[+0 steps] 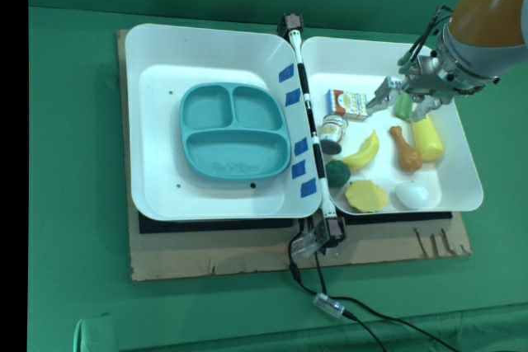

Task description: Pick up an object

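My gripper hangs over the back right of the right bin, fingers spread wide, so it is open. A small green object shows between the fingers, with a gap to the left finger; I cannot tell whether it rests on the bin floor. Just in front lie a yellow object and an orange drumstick. Further left sit a banana, a small jar and a white and red box.
A dark green broccoli, a flat yellow piece and a white egg lie along the right bin's front. The left bin holds a teal divided plate. A rod with blue tape runs between the bins.
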`<state>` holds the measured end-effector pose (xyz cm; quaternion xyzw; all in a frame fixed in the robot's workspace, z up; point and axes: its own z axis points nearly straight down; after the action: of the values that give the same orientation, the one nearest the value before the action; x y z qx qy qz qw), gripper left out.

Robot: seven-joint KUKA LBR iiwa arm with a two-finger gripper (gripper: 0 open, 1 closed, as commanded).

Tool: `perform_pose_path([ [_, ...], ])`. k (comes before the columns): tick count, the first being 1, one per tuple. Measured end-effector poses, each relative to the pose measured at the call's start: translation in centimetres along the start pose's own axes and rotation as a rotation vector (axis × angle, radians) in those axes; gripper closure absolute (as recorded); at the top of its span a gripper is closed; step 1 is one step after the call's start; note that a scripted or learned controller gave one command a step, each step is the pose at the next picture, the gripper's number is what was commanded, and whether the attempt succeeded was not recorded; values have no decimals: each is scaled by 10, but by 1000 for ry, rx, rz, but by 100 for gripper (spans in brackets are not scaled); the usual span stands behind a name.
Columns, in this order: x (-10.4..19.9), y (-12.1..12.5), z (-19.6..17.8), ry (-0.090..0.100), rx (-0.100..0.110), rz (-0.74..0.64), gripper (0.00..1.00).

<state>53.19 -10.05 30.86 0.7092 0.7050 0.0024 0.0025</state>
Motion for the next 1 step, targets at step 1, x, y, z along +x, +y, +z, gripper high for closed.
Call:
perform_pose_path([
  [1, -37, 23, 121, -6, -10, 0, 0],
])
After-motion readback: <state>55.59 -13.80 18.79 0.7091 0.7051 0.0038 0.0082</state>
